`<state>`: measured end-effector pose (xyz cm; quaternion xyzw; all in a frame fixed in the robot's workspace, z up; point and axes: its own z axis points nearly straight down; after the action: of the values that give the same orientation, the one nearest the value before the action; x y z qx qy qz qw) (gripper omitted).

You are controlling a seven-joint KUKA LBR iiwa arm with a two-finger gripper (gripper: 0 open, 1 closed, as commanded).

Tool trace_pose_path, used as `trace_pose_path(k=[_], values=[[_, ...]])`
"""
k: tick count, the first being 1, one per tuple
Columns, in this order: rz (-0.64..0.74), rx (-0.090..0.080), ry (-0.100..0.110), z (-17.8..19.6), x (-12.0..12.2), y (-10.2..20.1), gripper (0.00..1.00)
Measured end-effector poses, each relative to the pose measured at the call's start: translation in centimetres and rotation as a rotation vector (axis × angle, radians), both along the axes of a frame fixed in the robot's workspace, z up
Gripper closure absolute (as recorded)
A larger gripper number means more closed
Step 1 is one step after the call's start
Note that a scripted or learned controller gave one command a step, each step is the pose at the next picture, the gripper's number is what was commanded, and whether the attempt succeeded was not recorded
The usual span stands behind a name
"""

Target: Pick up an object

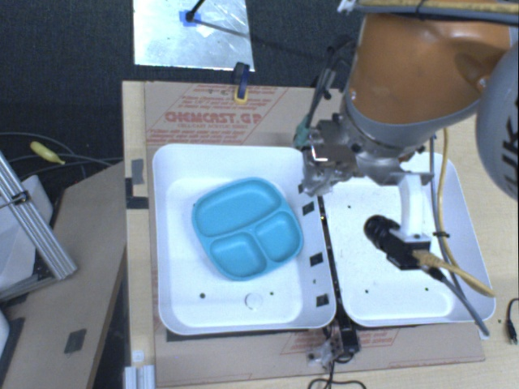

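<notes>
Blue plastic plate point(247, 227) with three compartments lies flat in the left white bin point(174, 217), near its middle and turned at a slant to the bin's walls. Nothing touches it.

The gripper point(318, 177) hangs over the black-clipped seam where the two bins meet, at the far end of that seam, near the plate's upper right corner but apart from it. Its tip is dark and crowded by metal parts, so I cannot tell whether it is open or closed, and nothing can be seen held in it. Above it the grey arm's broad orange band point(413, 55) covers the view's upper right.

Over the right white bin point(381, 306) a white bracket point(411, 205) comes down from the wrist to a black cylindrical part point(389, 241), from which a yellow cable point(458, 272) trails toward the near right corner.

Both bins rest on a brown paper-faced sheet point(219, 116) on the desk. Red print on it reads "CHEMCAST GP", with smaller red lines around it too faint to read; more red print at the sheet's near edge is also illegible. Beyond it lies a shiny silver sheet point(170, 31) bearing a scrap of blue tape point(191, 17).
</notes>
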<state>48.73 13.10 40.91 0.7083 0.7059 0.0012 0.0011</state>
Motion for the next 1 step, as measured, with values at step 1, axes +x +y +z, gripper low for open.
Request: trace_pose_path(k=[1], values=[[0.01,0.002,-0.002,1.08,0.03,0.29,1.0]])
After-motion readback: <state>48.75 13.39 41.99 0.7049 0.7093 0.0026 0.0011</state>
